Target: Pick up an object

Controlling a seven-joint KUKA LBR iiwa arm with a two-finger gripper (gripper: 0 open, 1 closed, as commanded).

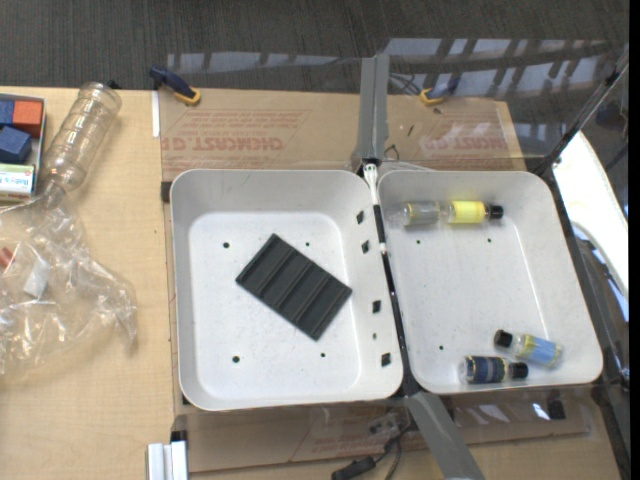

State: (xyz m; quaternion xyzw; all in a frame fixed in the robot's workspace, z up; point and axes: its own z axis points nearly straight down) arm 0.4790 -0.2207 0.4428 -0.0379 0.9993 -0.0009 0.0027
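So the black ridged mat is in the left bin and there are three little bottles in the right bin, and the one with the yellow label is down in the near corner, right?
Almost. The bottle with the yellow label lies up by the far wall of the right bin, not the near corner. The camera view shows it. The rest holds: the black ridged mat is in the left bin, and two other small bottles sit in the near corner.

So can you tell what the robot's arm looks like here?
I can't tell its colours or shape from this picture. What I can see is a shallow white plastic bin with a black ribbed rectangular slab, and a second white bin with a small yellow-and-clear bottle.
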